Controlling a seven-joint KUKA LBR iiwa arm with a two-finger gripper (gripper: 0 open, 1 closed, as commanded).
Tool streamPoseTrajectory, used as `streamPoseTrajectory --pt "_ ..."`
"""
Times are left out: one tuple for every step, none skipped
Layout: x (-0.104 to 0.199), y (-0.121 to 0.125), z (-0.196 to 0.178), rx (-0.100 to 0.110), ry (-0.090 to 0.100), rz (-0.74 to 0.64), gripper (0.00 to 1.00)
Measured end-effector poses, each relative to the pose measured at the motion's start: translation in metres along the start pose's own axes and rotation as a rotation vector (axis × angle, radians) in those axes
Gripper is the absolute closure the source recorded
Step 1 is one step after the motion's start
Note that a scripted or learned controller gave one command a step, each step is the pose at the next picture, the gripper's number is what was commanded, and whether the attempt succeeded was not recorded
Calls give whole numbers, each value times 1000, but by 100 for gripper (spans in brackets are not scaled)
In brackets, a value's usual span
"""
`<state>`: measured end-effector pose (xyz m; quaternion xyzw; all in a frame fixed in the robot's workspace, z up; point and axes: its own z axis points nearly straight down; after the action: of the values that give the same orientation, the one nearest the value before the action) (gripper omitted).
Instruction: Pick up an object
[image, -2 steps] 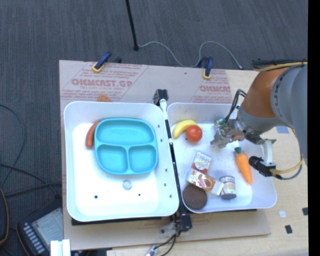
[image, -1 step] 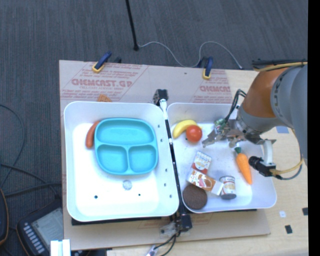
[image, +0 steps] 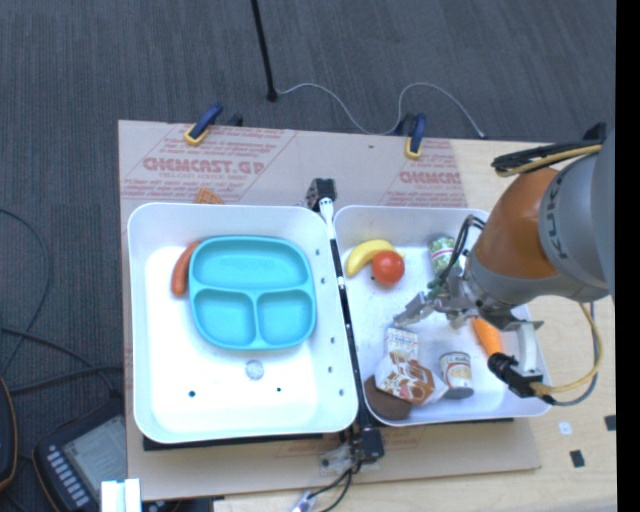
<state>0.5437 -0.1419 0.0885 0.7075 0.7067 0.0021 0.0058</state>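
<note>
Over the middle of the right bin (image: 350, 225), hanging low: the gripper (image: 425, 306), on the grey arm with its orange band (image: 512, 232) coming in over the bin's right wall. Cannot tell whether clenched or released; too small and blurred here.

In the right bin, toward its far left corner: a banana (image: 362, 254) touching a red tomato (image: 388, 267). By the far wall, just beside the wrist: a green can (image: 441, 249). Toward the right wall, partly under the arm: an orange carrot (image: 487, 336). Near the front wall: a small can (image: 457, 370), beside it a printed snack packet (image: 404, 364), and at the front left corner a brown round piece (image: 389, 406), partly under the packet.

In the left bin (image: 150, 330): a blue divided tray (image: 253, 290) toward the far wall, and a sausage (image: 181, 268) along the tray's left edge.
</note>
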Motion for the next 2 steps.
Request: streamPoseTrajectory --pt "0 1 -10 -1 0 1 100" --pt "0 1 -10 0 1 0 0"
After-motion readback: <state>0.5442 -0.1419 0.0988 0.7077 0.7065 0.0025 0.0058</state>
